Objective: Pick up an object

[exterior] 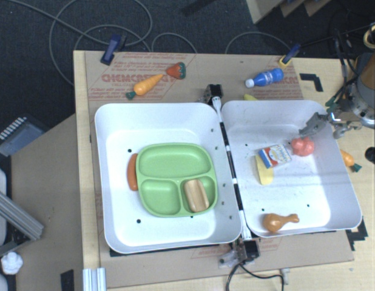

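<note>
The right bin (333,214) holds a red rounded fruit (303,146), a small white, red and blue packet (276,156), a yellow block (265,172) and a brown drumstick (278,222). My gripper (326,129) hangs over the bin's far right corner, just above and right of the red fruit. It stands open, with one grey finger (310,127) reaching left toward the fruit and nothing held between the fingers. In the left bin (114,223) lie a green divided plate (169,162) with a bread roll (196,195) in its lower right compartment and a red sausage (133,171) beside it.
On the board behind the bins lie a carrot (148,83), a red toy fruit (177,70), a blue bottle (265,77) and two blue clips (111,48). A small orange piece (347,159) sits just outside the right bin's right wall. Cables cross the dark floor.
</note>
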You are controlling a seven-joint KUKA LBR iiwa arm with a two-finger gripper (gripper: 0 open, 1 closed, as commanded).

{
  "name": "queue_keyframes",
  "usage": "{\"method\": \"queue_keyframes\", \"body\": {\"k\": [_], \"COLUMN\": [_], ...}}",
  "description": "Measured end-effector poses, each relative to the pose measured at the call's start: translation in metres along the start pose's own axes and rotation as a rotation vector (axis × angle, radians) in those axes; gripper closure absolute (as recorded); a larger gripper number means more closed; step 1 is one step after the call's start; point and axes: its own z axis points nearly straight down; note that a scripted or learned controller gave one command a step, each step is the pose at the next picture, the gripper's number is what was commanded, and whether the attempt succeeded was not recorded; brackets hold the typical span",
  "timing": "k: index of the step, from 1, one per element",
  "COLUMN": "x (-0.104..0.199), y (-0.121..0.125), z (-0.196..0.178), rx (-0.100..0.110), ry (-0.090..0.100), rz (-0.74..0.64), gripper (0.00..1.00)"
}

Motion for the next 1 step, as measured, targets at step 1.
{"method": "queue_keyframes", "body": {"k": [1], "x": [0.0210], "y": [0.0157], "z": [0.0968], "rx": [-0.009], "ry": [-0.002], "rz": [-0.001], "gripper": [0.00]}}
